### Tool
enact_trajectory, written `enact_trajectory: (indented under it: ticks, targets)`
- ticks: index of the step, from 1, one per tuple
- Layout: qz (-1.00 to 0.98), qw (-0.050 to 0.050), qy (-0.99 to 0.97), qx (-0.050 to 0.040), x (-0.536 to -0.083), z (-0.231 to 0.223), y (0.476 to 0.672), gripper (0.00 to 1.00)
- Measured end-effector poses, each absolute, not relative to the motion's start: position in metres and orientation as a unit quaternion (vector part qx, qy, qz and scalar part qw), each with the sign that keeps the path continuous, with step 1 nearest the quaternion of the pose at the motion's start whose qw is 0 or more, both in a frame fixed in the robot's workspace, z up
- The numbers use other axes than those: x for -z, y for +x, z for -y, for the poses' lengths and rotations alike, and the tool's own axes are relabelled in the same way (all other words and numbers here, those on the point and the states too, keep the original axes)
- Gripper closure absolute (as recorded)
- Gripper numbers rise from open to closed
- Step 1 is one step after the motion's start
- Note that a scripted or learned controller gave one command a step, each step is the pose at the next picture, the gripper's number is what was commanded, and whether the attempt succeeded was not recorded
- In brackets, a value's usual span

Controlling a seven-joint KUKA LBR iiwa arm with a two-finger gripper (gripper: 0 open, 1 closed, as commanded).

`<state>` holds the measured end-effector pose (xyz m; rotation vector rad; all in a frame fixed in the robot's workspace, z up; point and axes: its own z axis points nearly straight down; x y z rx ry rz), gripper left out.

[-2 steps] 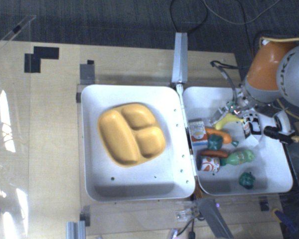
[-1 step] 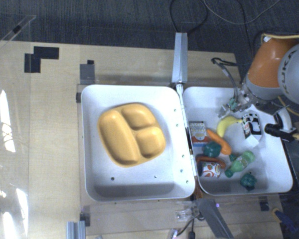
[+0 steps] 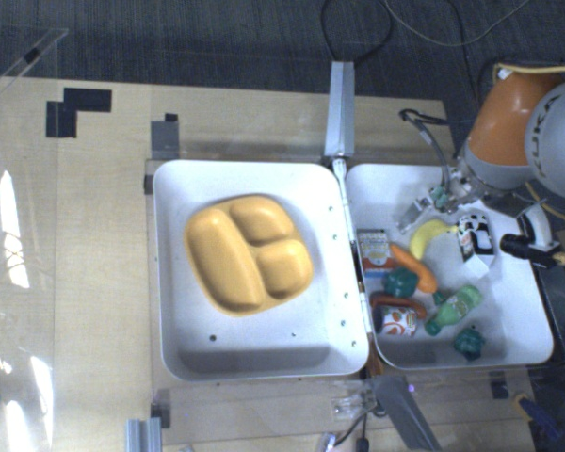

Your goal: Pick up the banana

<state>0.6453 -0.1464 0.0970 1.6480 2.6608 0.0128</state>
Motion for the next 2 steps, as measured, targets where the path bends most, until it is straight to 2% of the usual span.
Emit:
enact_trajectory:
  ticks: [1, 2]
  targets:
    - [-0.839, 0.004, 0.545, -0.0032, -0.0873, 0.1571, 0.6149, 0.0]
    - [-0.839, 0.006, 0.544, -0.0047, -0.097, 0.1561, 0.6175, 1.0]
